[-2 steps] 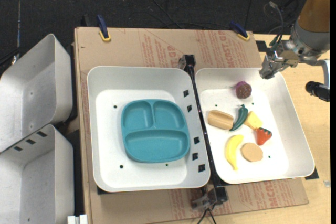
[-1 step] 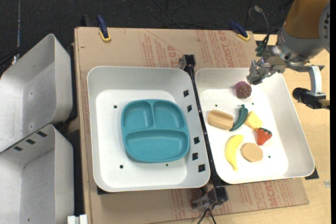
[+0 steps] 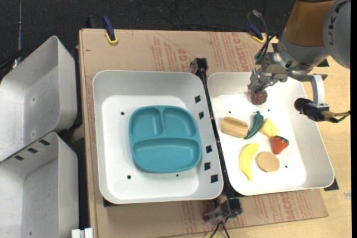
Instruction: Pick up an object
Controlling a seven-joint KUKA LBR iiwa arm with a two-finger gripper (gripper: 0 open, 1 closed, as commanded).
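A small, round, dark reddish object [image 3: 258, 97] is lying in the upper part of the right bin [image 3: 318, 159]. The gripper [image 3: 257, 88] is hanging directly over it; its grip cannot be told. Below are sitting a tan bread roll [image 3: 234, 126], a green pepper [image 3: 255, 125] and a smooth yellow banana [image 3: 247, 160]. A teal divided plate [image 3: 165, 139] is filling the left bin [image 3: 111, 120].

Teal plate [image 3: 165, 139]; yellow banana [image 3: 247, 160]

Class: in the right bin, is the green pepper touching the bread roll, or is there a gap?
Touching. The camera view shows the green pepper lying against the right end of the bread roll, with no white bin floor between them.
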